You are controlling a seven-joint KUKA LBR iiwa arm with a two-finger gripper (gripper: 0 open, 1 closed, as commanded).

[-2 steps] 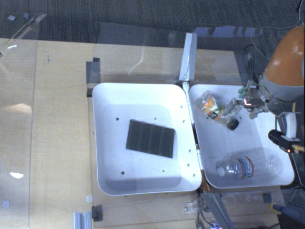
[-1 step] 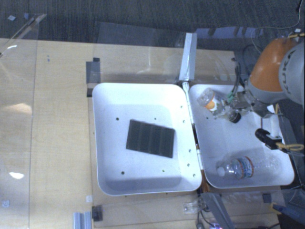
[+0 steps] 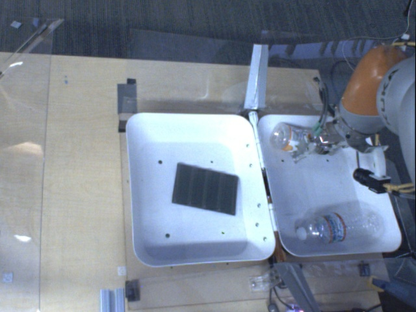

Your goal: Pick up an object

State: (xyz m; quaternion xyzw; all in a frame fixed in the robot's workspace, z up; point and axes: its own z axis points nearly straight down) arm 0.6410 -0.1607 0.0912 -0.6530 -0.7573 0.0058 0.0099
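Two shallow white bins sit side by side on the pale wooden surface (image 3: 78,194). The left bin (image 3: 146,239) holds a dark ribbed rectangular pad (image 3: 205,188), lying flat near its middle and slightly turned, well apart from everything else. A grey upright post (image 3: 256,77) stands at the far edge of the surface, just where the two bins meet.

The right bin (image 3: 325,194) carries two clear plastic bottles. One bottle (image 3: 325,229), with a blue and red label, lies on its side near the bin's near edge, cap toward the left bin. The other clear bottle (image 3: 286,136) lies in the far left corner of the right bin, close to the rim.

The grey arm with its orange band (image 3: 364,77) reaches in from the right over the far edge of the right bin. Its jaws (image 3: 311,145) sit low, just beside the far-corner bottle on its right, seemingly touching it; whether they are spread or pressed together cannot be told, as glare and cables blur that spot. A black cable connector (image 3: 367,179) hangs below the wrist. The labelled bottle lies well apart from the jaws, toward the near edge.
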